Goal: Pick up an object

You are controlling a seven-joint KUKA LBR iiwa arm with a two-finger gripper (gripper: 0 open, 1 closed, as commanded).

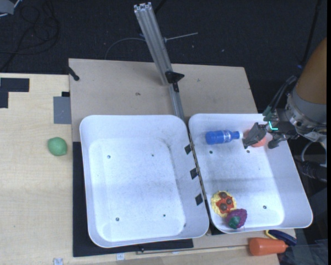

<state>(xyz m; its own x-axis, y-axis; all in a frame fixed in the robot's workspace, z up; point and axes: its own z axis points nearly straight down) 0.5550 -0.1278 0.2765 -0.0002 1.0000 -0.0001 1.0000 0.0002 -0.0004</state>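
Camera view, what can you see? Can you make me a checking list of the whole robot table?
Surface: bench bearing left bin and right bin.
Job's things: in right bin, blue bottle on its side, yellow toy, purple toy, orange thing at the claw.
Clutter: green ball on bench; orange tool outside right bin.
Claw: over right bin's top edge, beside the orange thing; grip unclear.
Cables: black ones behind the bench.
Surroundings: metal rail, dark floor.

Bench point(22, 175): light wood top, tan board at rear.
Two white bins point(132, 181) side by side on it; green ball point(57, 146) left of them, orange object point(267, 246) at front right edge.
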